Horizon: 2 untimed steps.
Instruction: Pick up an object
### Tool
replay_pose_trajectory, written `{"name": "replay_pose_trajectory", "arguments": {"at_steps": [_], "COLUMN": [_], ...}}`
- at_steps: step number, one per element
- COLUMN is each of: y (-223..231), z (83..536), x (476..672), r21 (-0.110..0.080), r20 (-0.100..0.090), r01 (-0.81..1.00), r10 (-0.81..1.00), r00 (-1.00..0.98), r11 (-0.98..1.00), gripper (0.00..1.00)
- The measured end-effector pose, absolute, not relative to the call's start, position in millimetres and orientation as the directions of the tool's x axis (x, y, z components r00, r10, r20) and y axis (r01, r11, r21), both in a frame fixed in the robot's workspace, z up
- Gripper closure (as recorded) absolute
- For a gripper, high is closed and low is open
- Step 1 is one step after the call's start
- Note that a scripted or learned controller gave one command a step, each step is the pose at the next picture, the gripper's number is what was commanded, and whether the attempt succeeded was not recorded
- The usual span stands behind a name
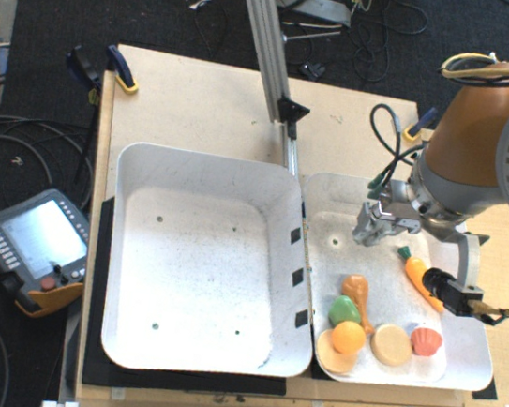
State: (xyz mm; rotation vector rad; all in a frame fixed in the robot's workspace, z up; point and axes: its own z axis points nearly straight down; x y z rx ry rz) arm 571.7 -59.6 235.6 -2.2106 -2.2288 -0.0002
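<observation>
- A pale wooden bench (204,96) seen from above holds two shallow white bins side by side; bare board shows at 12 o'clock of both.
- The left bin (195,255) has a wide floor of open room, its raised rim running all round.
- The right bin (467,367) touches the left one along a shared edge; its upper half is open floor, its lower rim is crowded.
- The grey and orange arm (490,119) comes in from 3 o'clock.
- The gripper (376,227) hangs over the right bin's upper floor, nothing seen between its fingers; how far open it is, I cannot tell.
- An orange carrot (422,277) lies at 4 o'clock of the gripper, near it.
- Along the rim at 6 o'clock: a tan round piece (392,344), an orange ball (347,337), a green piece (345,310), a brown piece (356,289), a red piece (426,342).
</observation>
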Motion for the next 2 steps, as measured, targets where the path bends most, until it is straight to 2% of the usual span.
{"name": "replay_pose_trajectory", "arguments": {"at_steps": [1,2], "y": [-13,45], "z": [226,232], "x": [582.6,603.2], "r21": [0.000,0.003], "r20": [0.001,0.002], "r01": [1.000,1.000], "r10": [1.000,1.000], "r00": [-0.008,-0.009], "r11": [0.008,0.009], "gripper": [1.00,1.00]}}
